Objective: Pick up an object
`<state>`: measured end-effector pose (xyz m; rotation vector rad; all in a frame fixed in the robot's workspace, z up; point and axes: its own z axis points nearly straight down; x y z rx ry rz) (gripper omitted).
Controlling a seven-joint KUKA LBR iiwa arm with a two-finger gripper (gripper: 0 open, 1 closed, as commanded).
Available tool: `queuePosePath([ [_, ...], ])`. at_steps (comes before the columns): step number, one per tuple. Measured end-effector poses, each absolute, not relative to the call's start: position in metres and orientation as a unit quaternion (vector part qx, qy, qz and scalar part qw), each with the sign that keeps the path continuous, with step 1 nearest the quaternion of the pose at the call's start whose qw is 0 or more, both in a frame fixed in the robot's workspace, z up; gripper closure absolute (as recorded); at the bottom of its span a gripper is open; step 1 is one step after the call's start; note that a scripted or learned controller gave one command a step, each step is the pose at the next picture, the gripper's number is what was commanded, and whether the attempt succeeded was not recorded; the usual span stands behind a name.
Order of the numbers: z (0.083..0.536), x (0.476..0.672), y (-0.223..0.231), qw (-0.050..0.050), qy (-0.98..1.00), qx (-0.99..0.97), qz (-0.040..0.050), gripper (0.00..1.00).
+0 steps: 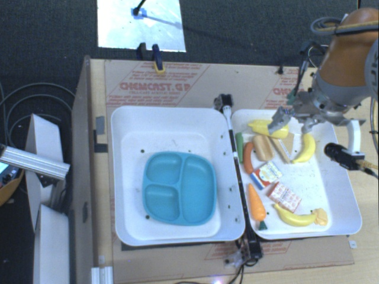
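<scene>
Claw [294,121] at upper right of frame, fingers spread wide, empty, above bananas [269,128] in right bin [349,212].

Both white bins [118,158] looked like smooth plastic with a faint sheen — likewise the blue tray [179,188] at centre. The board [177,81] beneath was matt brown cardboard. At upper left, a sheet [140,16] gleamed like dull metal.

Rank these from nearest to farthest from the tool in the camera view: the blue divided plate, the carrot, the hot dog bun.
Measured from the tool:
1. Hot dog bun, just below-left, right bin.
2. Carrot, lower down, near the right bin's left wall.
3. Blue divided plate, in the left bin.
</scene>
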<state>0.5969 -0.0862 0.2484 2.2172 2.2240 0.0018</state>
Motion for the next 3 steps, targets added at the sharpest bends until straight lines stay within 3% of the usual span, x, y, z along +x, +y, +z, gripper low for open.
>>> queuePosePath([
  [1, 0.108, 0.646, -0.107, 0.001, 0.706, 0.708, -0.0011, 0.0],
  [2, 0.168, 0.671, -0.138, 0.004, 0.707, 0.707, 0.0021, 0.0],
  [3, 0.125, 0.645, -0.14, 0.002, 0.709, 0.706, 0.0014, 0.0],
])
